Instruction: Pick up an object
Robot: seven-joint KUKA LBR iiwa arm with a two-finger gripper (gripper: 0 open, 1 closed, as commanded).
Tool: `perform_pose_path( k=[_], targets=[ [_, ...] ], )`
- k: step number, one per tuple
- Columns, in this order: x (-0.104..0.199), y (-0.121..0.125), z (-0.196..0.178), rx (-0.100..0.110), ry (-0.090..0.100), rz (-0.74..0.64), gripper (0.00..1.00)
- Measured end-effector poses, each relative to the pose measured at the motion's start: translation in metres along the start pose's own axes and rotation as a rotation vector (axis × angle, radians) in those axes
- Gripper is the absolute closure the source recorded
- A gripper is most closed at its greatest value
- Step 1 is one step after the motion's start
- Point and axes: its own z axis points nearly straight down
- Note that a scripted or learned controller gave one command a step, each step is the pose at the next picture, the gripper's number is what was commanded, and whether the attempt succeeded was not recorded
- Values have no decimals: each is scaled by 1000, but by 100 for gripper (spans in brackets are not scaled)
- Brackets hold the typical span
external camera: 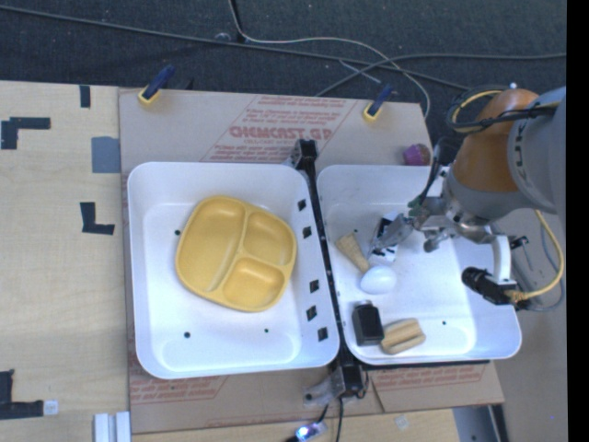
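Note:
My gripper (388, 238) hangs low over the middle of the right bin (479, 339), reaching in from the right. Just below its tip lies a white egg-shaped object (377, 279), close to the fingertips. A tan wedge-shaped piece (352, 250) sits left of the gripper near the bin's left wall. At the bin's front lie a black block (368, 323) and a tan cylinder (402, 336) side by side. The yellow divided plate (236, 252) rests in the left bin (156, 330).
A black divider strip (315, 247) runs between the bins. A small purple object (416, 155) lies on the cardboard behind the right bin. Cables cross the dark floor at the back, and yellow-tipped clamps (156, 86) hold the cardboard.

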Motion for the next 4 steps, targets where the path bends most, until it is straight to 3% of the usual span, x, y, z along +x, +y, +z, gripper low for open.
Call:
perform_pose_path(
  k=[1, 3, 4],
  targets=[
    [0, 1, -11, -2, 1, -2, 100],
    [2, -8, -102, -8, -2, -1, 100],
    [54, -12, -108, -4, 0, -6, 100]
  ],
)
